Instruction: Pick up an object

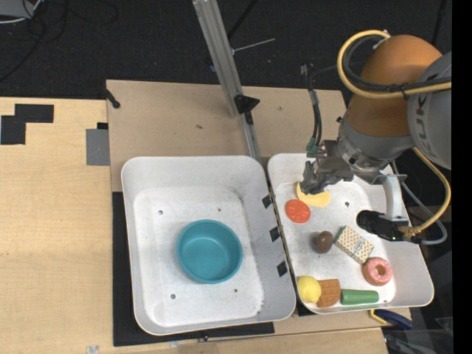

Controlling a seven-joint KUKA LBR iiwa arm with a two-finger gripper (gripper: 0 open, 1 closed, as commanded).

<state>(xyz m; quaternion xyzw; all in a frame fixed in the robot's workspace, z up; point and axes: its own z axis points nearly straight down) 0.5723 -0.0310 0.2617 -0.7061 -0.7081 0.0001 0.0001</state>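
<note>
From above, the end effector (316, 177) hangs low at the far left part of the right bin (413, 290), right on top of a flat yellow piece (316, 197) that lies on the bin floor. I cannot tell how its grip is set, because the dark wrist hides the tips, so I cannot say it has hold of anything. The yellow piece looks thin and pale, like a curved slice, and half of it is tucked under the tool. A thin thing like that could be hard to pinch, so it may slip out or stay flat on the floor if the arm goes up. Just near it sits a round red disc (298, 211), so a small push to the side could bump the disc or nip both at once. The bin's left wall is close too, and the piece could get shoved against it. Farther to the near side are a brown ball (322, 241), a checked little box (355, 244), a pink ring donut (377, 271), a yellow lemon (309, 289), an orange-brown block (329, 292) and a green piece (359, 297), well apart from the tool. The left bin (147, 190) on the tabletop (51, 234) holds a teal bowl (209, 251).
</note>
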